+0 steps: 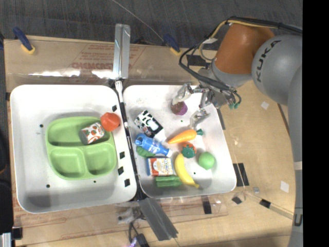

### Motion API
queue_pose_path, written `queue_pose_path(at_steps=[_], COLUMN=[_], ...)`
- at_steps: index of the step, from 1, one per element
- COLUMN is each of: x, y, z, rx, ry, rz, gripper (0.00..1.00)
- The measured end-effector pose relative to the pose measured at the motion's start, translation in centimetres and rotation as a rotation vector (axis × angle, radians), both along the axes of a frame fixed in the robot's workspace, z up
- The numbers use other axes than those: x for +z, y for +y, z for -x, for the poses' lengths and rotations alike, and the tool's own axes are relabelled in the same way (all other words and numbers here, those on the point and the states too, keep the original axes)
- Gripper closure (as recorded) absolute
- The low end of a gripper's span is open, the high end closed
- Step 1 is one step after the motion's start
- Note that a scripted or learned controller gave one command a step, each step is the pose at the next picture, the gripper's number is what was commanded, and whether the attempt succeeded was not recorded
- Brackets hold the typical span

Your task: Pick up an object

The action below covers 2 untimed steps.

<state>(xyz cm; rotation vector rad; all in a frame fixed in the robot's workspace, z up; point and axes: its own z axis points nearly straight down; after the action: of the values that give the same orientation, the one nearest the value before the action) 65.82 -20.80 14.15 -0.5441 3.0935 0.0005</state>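
Can (92, 133) in tray (61, 163), left bin (25, 138).

We are reading "KUKA" on grey arm (275, 66); reddish print on cardboard (97, 55) behind bins is staying illegible to us.

Arm's fingers (191, 103) spread over right bin (221, 179), purple object (179, 107) just beside

Small dark purple rounded object (179, 107), resting on the floor of the right bin (221, 138) toward its far side, just beneath the spread fingers of the hand (191, 101), apart from the food toys nearer.
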Motion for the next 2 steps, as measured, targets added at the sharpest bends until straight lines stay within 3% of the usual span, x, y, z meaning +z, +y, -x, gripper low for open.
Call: queue_pose_path(at_steps=[1, 2], x=[-5.2, -4.0], y=[5.5, 10.0], z=[2.7, 3.7], rx=[0.044, 0.054], ry=[0.004, -0.019], rz=[-0.004, 0.021], gripper=[0.00, 0.00])
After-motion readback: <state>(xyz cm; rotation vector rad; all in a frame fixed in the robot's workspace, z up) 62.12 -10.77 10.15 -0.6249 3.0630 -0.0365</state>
